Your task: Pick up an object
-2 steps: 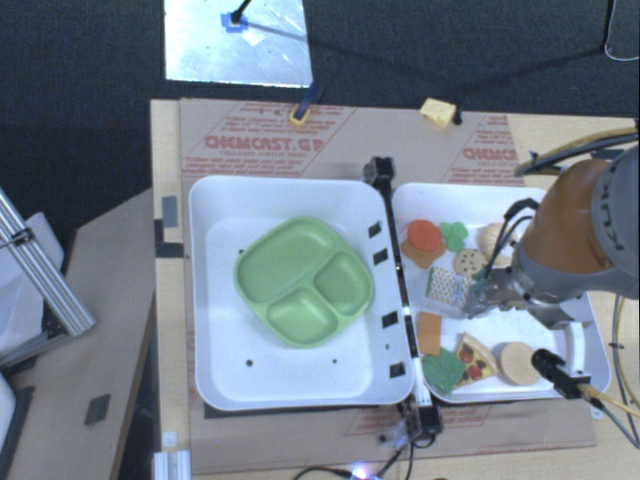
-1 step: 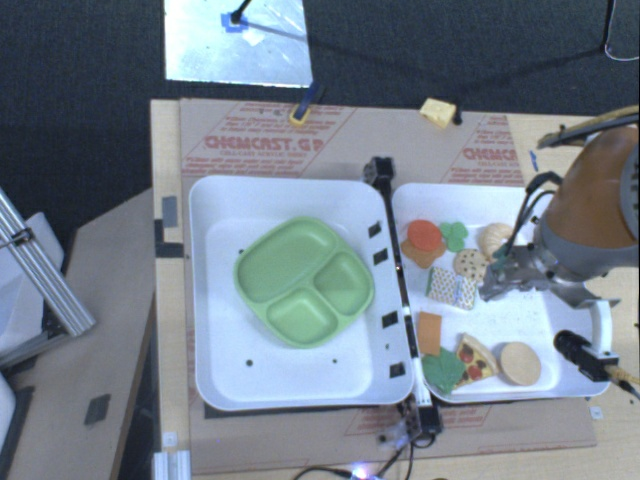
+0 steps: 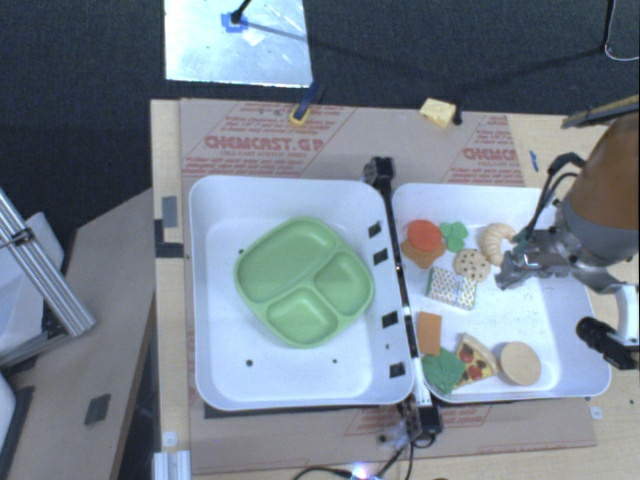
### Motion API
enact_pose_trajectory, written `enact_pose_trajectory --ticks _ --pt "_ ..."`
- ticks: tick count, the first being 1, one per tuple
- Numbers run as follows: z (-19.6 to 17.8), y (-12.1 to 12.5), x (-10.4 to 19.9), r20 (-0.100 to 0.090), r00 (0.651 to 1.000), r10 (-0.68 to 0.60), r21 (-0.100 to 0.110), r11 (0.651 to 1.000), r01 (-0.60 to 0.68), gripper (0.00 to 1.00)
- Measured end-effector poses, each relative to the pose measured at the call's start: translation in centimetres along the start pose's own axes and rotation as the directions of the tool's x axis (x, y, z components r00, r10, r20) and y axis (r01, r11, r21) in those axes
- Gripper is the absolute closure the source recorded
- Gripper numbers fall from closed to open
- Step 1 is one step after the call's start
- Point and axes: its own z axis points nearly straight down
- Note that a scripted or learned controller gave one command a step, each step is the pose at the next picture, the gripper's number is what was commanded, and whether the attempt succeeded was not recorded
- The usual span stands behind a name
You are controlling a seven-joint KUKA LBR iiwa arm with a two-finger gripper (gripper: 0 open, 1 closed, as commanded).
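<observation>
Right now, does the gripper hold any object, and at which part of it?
Nothing is seen between its fingers. The gripper is above the right bin's floor, beside the croissant and the cookie.

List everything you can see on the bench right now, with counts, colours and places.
bins: 2, white, side by side
divided plate: 1, green, left bin
tomato toy: 1, red-orange, right bin, top left
croissant toy: 1, tan, right bin, beside the gripper
cookie toy: 1, speckled beige, right bin
pizza slice toy: 1, right bin, bottom
round disc: 1, tan, right bin, bottom
gripper: 1, grey, over right bin
</observation>
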Motion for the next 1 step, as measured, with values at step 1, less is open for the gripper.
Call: enact_pose_trajectory --ticks 1 --pt "-2.2 0.17 -0.02 -0.001 1.0 0.0 0.002 1.0 0.0 1.0"
